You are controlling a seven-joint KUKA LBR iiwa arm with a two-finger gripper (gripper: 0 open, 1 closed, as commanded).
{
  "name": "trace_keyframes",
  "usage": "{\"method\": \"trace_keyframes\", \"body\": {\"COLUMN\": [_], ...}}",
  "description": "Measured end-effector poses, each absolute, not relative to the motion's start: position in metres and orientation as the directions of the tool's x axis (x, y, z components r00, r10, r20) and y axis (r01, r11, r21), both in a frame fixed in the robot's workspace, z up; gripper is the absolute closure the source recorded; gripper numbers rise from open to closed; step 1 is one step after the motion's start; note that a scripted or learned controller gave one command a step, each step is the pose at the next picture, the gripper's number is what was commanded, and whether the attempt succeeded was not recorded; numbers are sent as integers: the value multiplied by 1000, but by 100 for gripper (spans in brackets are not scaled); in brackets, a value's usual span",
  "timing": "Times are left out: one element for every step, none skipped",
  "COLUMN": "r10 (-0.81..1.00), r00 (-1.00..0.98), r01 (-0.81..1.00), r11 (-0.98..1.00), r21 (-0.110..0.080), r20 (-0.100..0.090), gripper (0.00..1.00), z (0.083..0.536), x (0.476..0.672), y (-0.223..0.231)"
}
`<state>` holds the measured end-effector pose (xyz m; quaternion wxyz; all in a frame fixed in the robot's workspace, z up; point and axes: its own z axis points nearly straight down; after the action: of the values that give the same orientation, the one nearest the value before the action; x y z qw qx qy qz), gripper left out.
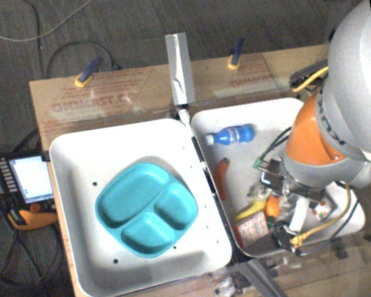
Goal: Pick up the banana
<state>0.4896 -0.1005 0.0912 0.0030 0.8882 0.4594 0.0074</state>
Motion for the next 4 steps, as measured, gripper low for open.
{"method": "trace_keyframes", "body": {"r10": [815, 816, 590, 590], "r00": [579, 578, 807, 808], "r01": [815, 816, 590, 590], "r11": [-579, -578, -807, -808], "r21": [12, 9, -4, -3], "r20": [7, 7, -6, -7], "gripper": [0, 100, 100, 0], "z": [90, 99, 94, 94], "x": [489, 489, 495, 494], "y": [-102, -101, -115, -116]}}
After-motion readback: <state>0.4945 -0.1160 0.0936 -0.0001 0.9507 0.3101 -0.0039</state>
